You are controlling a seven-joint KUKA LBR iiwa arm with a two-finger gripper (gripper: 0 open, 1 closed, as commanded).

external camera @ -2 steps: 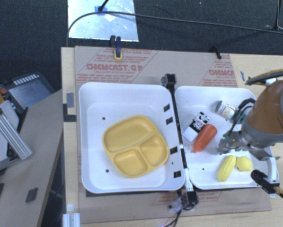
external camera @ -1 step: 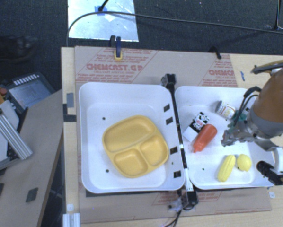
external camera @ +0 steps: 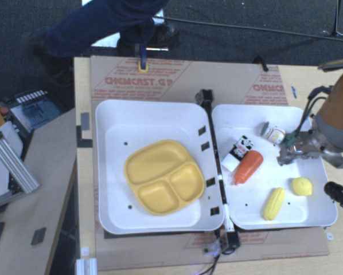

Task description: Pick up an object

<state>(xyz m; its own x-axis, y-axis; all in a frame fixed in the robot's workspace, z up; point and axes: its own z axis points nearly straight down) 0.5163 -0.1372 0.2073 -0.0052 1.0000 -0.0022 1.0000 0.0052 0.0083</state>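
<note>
- Red lettering "CHEMCAST" ran across the brown protective sheet (external camera: pixel 138 80) on the counter, trailing characters unclear.
- The same red print (external camera: pixel 269 88) repeated at the right, too slanted to read.

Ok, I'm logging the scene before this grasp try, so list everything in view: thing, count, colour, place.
White bins: two, side by side on the bench.
Divided plate: one, yellow, three compartments, middle of the left bin.
Carrot: one, orange, right bin, near the divider.
Small card: one, black and white, just above the carrot.
Corn cob: one, yellow, front of the right bin.
Lemon: one, yellow, right of the corn cob.
Small jar: one, pale, lying at the back of the right bin.
Arm: one, grey and orange, at the right edge.
Pincer: one, metal, over the right bin beside the carrot.
</note>
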